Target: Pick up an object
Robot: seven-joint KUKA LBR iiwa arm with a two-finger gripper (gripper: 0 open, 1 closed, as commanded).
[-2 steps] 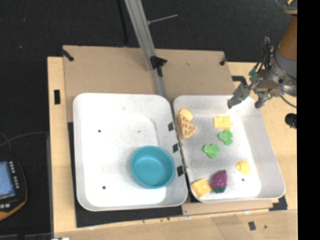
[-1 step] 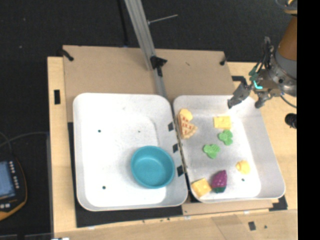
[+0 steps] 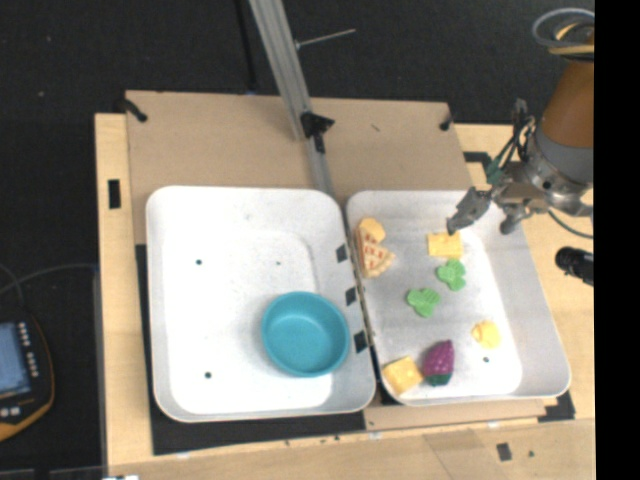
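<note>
My gripper (image 3: 489, 217) hangs over the back right corner of the right bin (image 3: 535, 308), its two fingers spread apart with nothing between them, so it is open. Just below its left finger lies a yellow block (image 3: 445, 245). Further forward in that bin are two green pieces (image 3: 452, 275) (image 3: 423, 301), a small yellow piece (image 3: 486, 333), a purple grape bunch (image 3: 438, 361) and another yellow block (image 3: 402, 375). A waffle-like pastry (image 3: 373, 248) rests by the bin's left wall.
A blue bowl (image 3: 304, 332) sits in the left bin (image 3: 200, 238), near its front right. A slanted metal pole (image 3: 285, 63) rises behind the bins. A black and orange handset (image 3: 18, 368) lies at the far left.
</note>
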